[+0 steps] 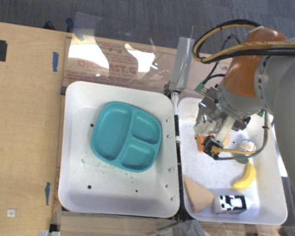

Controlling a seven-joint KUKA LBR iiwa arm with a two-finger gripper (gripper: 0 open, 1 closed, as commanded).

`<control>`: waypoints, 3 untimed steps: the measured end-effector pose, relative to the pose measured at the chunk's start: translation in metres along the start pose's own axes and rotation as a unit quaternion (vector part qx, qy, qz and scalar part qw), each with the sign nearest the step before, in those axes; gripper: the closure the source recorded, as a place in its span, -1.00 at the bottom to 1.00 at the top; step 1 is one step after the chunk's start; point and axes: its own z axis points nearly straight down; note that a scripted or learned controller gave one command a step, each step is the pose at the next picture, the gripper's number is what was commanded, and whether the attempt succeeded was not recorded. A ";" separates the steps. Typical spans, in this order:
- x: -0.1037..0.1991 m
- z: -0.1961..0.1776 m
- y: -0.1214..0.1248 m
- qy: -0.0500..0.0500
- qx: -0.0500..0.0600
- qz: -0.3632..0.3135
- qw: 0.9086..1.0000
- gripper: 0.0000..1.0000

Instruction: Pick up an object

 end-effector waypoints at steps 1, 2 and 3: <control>0.001 0.000 0.000 0.000 0.000 -0.001 1.000 -1.00; -0.086 -0.002 -0.091 0.000 0.000 -0.031 1.000 -1.00; -0.218 0.012 -0.017 -0.001 -0.002 0.056 0.998 -1.00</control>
